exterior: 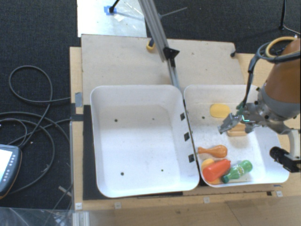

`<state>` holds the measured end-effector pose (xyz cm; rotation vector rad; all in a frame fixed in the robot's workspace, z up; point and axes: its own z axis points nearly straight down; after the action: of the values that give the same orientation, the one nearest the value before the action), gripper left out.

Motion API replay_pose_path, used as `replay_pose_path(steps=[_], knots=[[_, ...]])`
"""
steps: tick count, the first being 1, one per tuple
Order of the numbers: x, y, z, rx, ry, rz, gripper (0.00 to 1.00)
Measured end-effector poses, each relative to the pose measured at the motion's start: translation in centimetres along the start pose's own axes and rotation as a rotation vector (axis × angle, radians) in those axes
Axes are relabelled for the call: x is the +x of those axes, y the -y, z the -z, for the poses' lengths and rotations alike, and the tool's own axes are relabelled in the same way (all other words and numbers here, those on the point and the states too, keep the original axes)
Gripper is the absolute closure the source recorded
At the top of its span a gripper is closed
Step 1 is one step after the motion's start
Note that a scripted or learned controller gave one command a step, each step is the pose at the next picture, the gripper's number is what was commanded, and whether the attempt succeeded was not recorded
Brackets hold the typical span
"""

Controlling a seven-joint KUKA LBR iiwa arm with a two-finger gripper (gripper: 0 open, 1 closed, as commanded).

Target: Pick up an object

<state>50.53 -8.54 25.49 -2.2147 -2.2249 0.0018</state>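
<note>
The camera view looks down at a slant on a pale wooden tabletop (122, 60) that carries two shallow white plastic bins side by side. The left bin (101, 140) has only small dark dots on its floor. The right bin (197, 95) holds all the objects: a flat yellow oval piece (219, 110) near its far side, a tan block-shaped piece (236, 131) in the middle, an orange drumstick-shaped toy (214, 150) below it, and at the near edge a red-orange carrot-like toy (216, 170) that touches a green plastic bottle (237, 171) and a small yellow piece (207, 163). The grey arm with the orange band (282, 79) comes in from the right, and its hand (233, 122) hangs over the middle of the right bin, just above the tan block and near the yellow oval. I cannot tell how far the hand is open, and I cannot tell if it has hold of anything. A slanted metal pole (155, 25) crosses the tabletop behind the bins.
</note>
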Motion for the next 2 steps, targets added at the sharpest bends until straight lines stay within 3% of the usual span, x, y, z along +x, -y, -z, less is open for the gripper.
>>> replay_pose_path(steps=[1,2], knots=[[0.0,-0.1,0.2,-0.004,0.001,-0.003,0.00],[-0.4,-0.2,-6.0,0.003,0.000,-0.004,0.00]])
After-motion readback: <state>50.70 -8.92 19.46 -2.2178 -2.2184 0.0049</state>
